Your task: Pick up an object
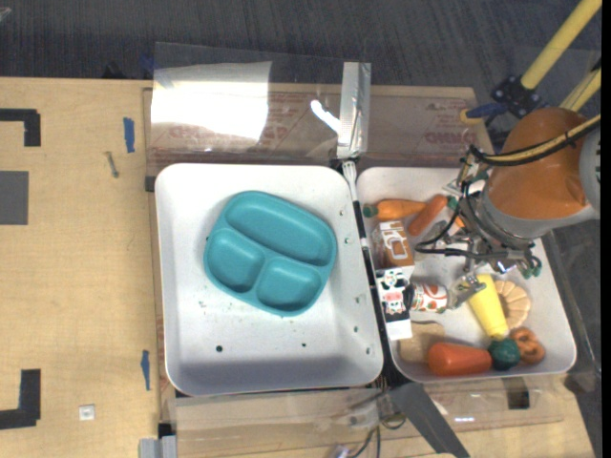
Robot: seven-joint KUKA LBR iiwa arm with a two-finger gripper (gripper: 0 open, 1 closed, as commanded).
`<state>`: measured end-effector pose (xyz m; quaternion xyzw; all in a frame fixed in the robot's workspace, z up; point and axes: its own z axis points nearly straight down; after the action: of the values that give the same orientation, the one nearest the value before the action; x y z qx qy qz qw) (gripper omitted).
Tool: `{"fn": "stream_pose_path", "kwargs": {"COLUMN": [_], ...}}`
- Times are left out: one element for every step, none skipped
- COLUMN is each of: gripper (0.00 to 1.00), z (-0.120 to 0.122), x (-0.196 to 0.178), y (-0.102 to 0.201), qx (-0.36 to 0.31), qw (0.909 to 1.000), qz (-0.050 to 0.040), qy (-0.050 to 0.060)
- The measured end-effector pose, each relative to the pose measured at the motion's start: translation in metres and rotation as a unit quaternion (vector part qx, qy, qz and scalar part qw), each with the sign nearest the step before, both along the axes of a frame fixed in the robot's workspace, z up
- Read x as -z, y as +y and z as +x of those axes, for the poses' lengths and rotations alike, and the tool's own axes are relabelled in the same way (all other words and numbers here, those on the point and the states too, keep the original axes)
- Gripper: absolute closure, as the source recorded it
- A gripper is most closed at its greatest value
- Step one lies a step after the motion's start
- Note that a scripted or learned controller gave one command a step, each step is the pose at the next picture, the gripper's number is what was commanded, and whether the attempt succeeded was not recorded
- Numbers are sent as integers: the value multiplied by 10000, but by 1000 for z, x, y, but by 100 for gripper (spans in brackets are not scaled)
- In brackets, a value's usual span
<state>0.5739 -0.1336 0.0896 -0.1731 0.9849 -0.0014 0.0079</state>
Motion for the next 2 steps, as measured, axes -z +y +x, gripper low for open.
{"fn": "stream_pose_path", "kwargs": {"gripper": [0,0], "z": [57,-7], "x": [1,1], "y": [-4,-63], "qx": [-118,-680], "qw": [9999,9977], "qz": [-4,-22], "qy": [25,31]}}
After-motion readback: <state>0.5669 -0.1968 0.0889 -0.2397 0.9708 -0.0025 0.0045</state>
